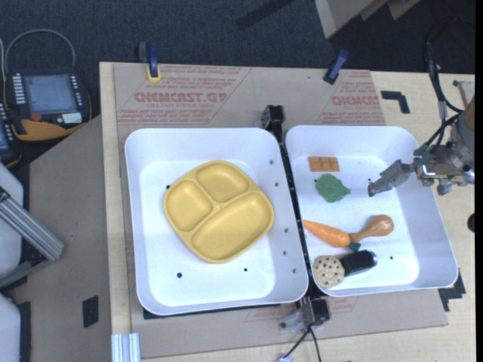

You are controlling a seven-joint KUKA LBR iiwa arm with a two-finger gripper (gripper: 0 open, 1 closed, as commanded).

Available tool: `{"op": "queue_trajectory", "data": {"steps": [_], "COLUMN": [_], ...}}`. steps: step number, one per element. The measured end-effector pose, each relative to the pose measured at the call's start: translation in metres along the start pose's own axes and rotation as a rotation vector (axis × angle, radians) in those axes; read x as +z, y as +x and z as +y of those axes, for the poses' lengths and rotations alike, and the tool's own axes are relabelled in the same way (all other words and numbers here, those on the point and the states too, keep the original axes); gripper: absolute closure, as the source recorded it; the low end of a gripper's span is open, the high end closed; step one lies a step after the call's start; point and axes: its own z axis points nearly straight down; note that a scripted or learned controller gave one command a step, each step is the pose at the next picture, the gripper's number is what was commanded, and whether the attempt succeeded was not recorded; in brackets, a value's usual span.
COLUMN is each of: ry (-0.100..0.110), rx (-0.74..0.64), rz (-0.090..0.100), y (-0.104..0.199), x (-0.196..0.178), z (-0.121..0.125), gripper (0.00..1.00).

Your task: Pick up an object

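- The right bin [430, 225] holds five small things: a tan waffle-like square [324, 164] near its far edge, a crinkled green leafy piece [331, 188] just below that, an orange carrot [327, 233] lying slantwise, a brown wooden-looking knob [374, 227] touching the carrot's thick end, and a speckled cookie [327, 271] beside a black piece [358, 262] near the front edge.
- The left bin [151, 202] carries a yellow divided plate [219, 211] with three compartments, set in the middle with bare white floor all around it.
- The gripper [385, 182] reaches in from the right over the right bin's upper right part, well apart from the green leafy piece; nothing sits between its fingers, and I cannot tell whether it is released or clenched.
- Bare floor lies in the right bin's right half, between the gripper and the front wall.
- Both bins sit side by side on the worktop [226, 96], their inner walls touching.
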Motion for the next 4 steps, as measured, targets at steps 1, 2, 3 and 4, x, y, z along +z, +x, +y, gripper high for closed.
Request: {"op": "queue_trajectory", "data": {"steps": [1,2,3,4], "ry": [0.005,0.003,0.006,0.000], "rx": [0.000,0.000,0.000,0.001], "rz": [0.002,0.001,0.002,0.000], "y": [0.001,-0.003,-0.005,-0.005], "x": [0.049,0.104,0.147,0.134], "z": [0.009,0.017,0.018,0.019], "gripper": [0.00,0.00,0.00,1.00]}}
